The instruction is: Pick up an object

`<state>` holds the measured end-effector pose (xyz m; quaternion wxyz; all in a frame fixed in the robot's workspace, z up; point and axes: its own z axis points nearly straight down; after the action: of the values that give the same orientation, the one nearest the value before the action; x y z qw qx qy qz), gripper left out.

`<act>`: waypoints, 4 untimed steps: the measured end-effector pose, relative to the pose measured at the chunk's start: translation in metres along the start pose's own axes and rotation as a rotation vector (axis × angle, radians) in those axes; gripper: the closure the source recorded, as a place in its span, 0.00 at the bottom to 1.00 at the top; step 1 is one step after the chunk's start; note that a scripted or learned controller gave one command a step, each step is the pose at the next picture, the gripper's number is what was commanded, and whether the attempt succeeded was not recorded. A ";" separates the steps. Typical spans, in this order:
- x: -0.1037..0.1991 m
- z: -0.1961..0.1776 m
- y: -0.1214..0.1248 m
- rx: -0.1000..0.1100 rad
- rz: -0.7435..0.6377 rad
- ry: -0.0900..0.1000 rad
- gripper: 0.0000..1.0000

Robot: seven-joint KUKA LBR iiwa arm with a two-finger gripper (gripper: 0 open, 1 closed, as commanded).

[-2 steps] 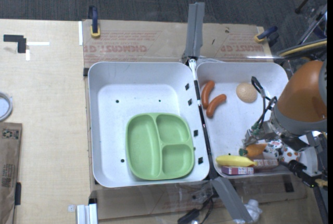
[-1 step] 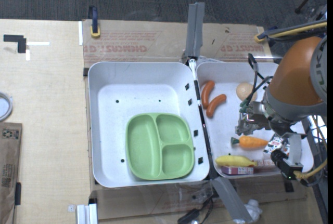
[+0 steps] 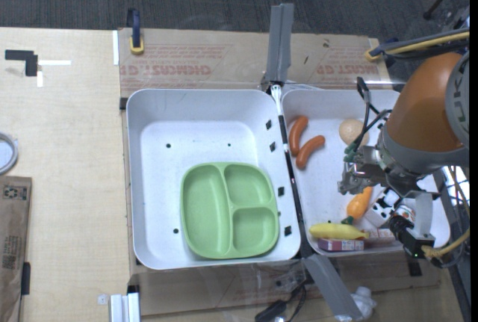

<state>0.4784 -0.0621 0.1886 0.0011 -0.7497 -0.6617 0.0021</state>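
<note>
Left bin: we record one green divided plate with three compartments, lying flat toward the near right part of the bin floor. The compartments hold nothing that we can see.

Right bin: we count several small toy foods. Two orange-red sausages lie close together near the bin's left wall, toward the far end. A pale egg sits to their right, near the far wall and just beside the arm. A small orange carrot rests in the middle right of the bin, right at the gripper. A yellow banana lies along the near wall, and touching it on the near side is a flat pink box.

Arm: we note the grey body with its orange band reaching in from the right and hanging over the right bin.

Gripper: we place it low in the right bin, just above the carrot, between the egg and the banana. We cannot tell from this angle whether its jaws are apart or together, nor whether anything sits between them.

Bench: we list a blue and yellow clamp at the far edge behind the left bin, and a roll of tape at the left edge.
</note>
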 end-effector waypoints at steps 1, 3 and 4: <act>-0.084 0.028 0.010 0.002 -0.223 0.002 0.00; -0.066 0.100 0.028 -0.001 -0.109 0.002 0.00; -0.139 0.099 0.019 -0.002 -0.378 0.011 0.00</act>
<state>0.4797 -0.2024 0.0894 0.0043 -0.6122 -0.7907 -0.0029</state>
